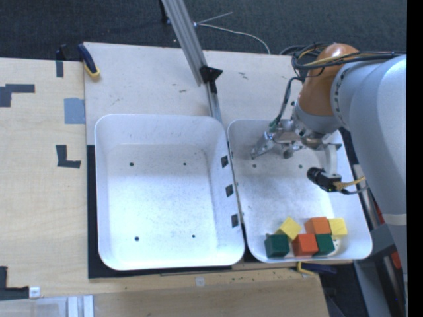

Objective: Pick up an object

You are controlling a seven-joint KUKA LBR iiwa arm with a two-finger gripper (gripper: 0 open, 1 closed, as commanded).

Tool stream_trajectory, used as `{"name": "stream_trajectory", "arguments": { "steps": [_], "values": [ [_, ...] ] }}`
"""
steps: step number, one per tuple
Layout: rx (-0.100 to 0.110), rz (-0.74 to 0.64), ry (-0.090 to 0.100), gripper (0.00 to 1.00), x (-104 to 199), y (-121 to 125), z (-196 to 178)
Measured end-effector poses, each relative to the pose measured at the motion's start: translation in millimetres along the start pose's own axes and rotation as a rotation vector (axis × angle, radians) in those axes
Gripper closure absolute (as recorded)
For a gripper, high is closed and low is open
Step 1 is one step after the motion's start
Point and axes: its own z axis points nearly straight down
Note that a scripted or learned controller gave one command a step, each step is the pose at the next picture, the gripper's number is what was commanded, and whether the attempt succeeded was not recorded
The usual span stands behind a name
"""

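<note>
While the left bin (162,190) sits to the side, the gripper (261,150) hangs over the right bin's (277,190) far end, fingers apparently spread and gripping nothing. It should travel nearward and descend squarely over one cube. The blocks (305,236), yellow, orange, green, cluster in the near corner.

Two shallow white bins sit side by side, the left bin (162,190) and the right bin (284,190). In the right bin's near corner lie six small blocks: two yellow blocks (290,228) (338,227), two orange blocks (318,224) (305,244) and two green blocks (277,245) (324,244). One yellow-tipped clamp (88,61) lies beyond the left bin's far left corner.
</note>
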Motion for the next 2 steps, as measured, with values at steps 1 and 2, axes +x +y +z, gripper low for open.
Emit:
{"name": "stream_trajectory", "arguments": {
  "steps": [1,2],
  "values": [
    [0.004,0.000,0.000,1.00,-0.4,-1.8,-9.7],
    [0.004,0.000,-0.001,0.00,-0.5,-1.9,-9.2]
  ]
}}
